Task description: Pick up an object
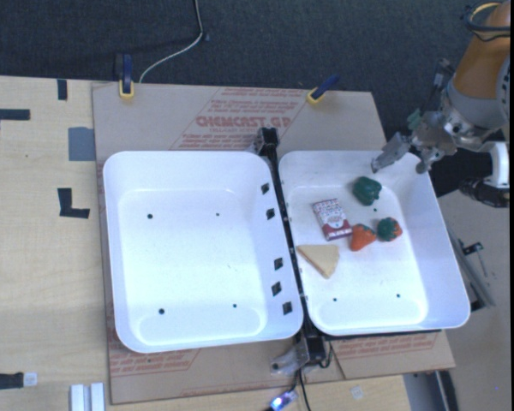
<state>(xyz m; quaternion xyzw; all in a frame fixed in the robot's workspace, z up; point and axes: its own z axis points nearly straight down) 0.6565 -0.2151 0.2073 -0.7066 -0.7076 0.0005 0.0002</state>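
As we look down on the bench, we find the gripper (404, 154) at the upper right of the frame, over the far rim of the right bin (428, 229), its two fingers spread apart with nothing between them. Below it lie a green object (367, 189), a small red carton (331, 218), an orange-and-green piece (375, 233) (carrot-like) and a tan wedge (320, 259). The left bin (120, 229) sits alongside.
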